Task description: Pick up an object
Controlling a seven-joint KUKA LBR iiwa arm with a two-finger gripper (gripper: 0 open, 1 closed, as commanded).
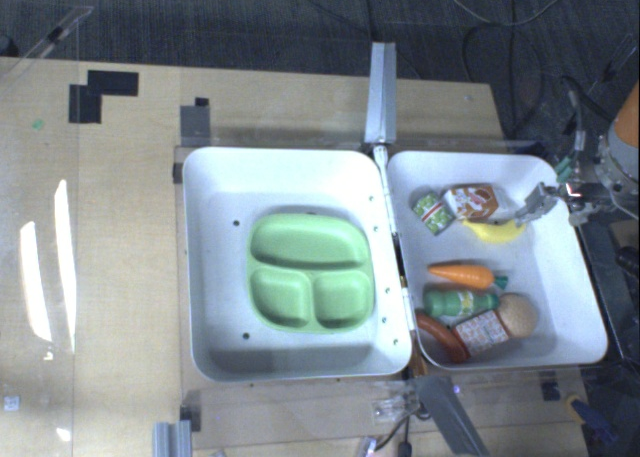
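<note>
My gripper (540,203) hangs over the right bin's (560,345) far edge, just beside the banana (497,232); finger state cannot be told. The banana looks light, smooth, likely slippery plastic: best pinched across its curved middle.

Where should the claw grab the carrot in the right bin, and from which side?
Probably grip the carrot at its thick orange middle, coming straight down from above. It lies flat, pointing left to right, green top at the right end, so the fingers should close across its narrow width. The bottle lies close below it, so keep clear of that side.
</note>
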